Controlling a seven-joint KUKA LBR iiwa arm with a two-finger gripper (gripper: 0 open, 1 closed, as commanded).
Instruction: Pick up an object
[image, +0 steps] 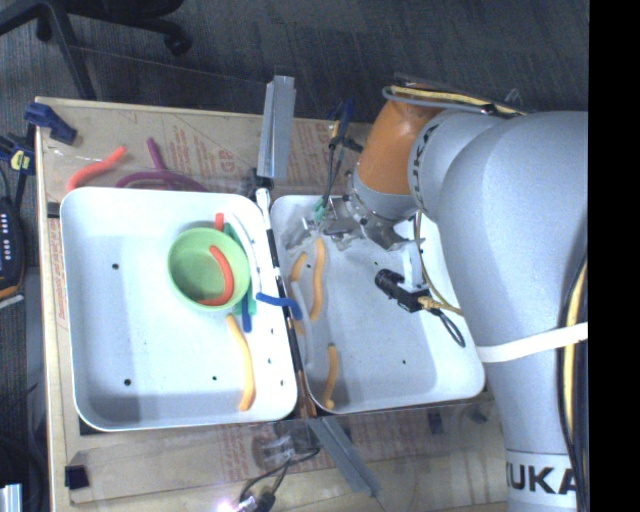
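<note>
My gripper (318, 228) hangs low over the far left corner of the right bin (400, 385), under the orange wrist band (390, 145). Just below it an orange curved piece (318, 285) lies along the bin's left wall, beside a second orange piece (298, 268). A smaller orange piece (331, 372) rests nearer the front. In the left bin (110, 340) stands a green bowl (200, 265) with a red curved piece (225, 280) inside. A yellow-orange stick (245, 365) and a blue piece (272, 300) lie beside the bowl. Nothing is visibly held.
The grey arm (500, 200) covers the right side of the right bin, with a black cable plug (397, 288) hanging over the bin floor. On the bench behind the left bin lie an orange strip (95, 168) and a purple loop (160, 178). A grey bar (277, 125) stands between the bins.
</note>
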